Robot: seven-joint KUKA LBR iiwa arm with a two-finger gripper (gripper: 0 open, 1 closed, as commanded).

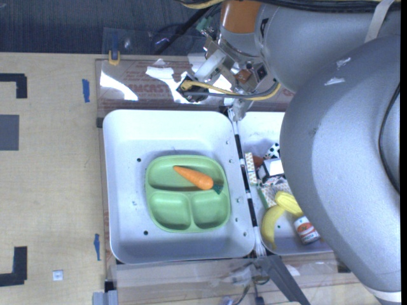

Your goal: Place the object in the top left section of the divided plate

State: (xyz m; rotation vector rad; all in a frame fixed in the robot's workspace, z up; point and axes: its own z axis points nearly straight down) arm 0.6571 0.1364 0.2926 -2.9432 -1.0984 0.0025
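Observation:
A green divided plate (166, 213) lies in the left white bin (121, 170). An orange carrot (193, 177) rests in the plate's wide upper section, slanting down to the right, with its thick end near the plate's right rim. My gripper (236, 111) hangs above the far end of the wall between the two bins, up and to the right of the plate and well apart from the carrot. Nothing shows in it.
In the right bin (254, 129), partly under the arm, lie a yellow banana (272, 224), a small bottle with a red label (306, 229), a black-and-white spotted item (273, 150) and some small packets (262, 170). The arm's grey bulk covers the right side.

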